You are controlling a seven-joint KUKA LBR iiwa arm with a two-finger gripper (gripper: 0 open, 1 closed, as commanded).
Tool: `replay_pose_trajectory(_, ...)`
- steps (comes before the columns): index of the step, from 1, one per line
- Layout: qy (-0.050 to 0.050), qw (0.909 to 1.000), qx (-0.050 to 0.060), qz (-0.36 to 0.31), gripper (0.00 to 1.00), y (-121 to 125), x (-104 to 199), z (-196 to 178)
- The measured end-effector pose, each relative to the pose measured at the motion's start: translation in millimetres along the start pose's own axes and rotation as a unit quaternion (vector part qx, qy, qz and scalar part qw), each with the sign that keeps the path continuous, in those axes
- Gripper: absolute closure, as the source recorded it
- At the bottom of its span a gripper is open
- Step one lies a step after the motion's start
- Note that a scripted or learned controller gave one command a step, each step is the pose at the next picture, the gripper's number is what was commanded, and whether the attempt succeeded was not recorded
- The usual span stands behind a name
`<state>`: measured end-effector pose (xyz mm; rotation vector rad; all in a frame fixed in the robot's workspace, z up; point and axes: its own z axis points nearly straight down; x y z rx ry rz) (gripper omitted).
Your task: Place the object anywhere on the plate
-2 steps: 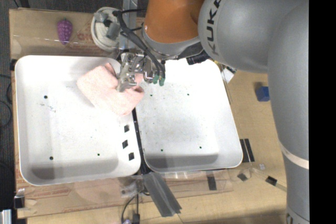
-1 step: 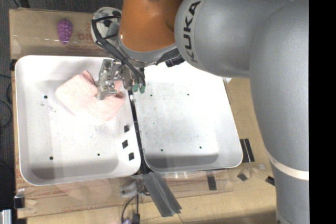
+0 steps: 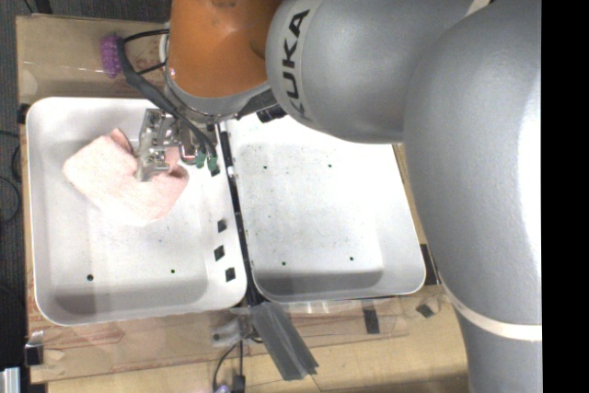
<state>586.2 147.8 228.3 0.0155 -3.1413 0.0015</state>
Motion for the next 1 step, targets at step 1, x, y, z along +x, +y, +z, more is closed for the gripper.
replay_pose_trajectory(1, 0.0, 1.0, 0.0, 0.0, 0.0, -0.2, -0.2, -0.3)
